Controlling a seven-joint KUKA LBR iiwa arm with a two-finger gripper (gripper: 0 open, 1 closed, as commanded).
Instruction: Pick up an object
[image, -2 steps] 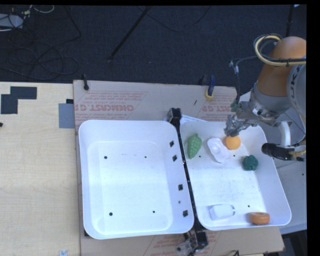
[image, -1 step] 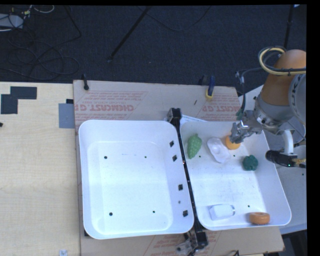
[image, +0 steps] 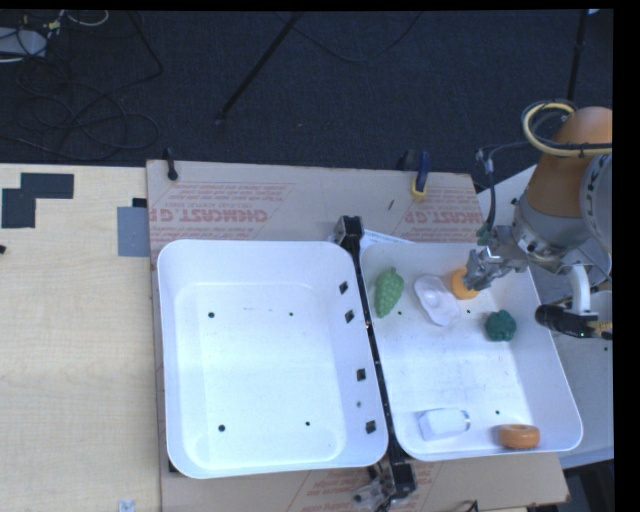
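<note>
Two white bins on the bench: left bin (image: 200, 265), right bin (image: 555, 400). Right bin contents, six items: one light green ridged object (image: 388, 291), one white cup-like piece (image: 436, 300), one yellow-orange object (image: 463, 285), one dark green lumpy object (image: 500, 325), one white rectangular block (image: 443, 422), one orange ring-shaped object (image: 518, 435). Gripper (image: 482, 268) sits low at the bin's far right side, directly over and touching the yellow-orange object, which lies beside the white cup-like piece. Jaw spread: cannot tell; grasp not confirmed.
</note>
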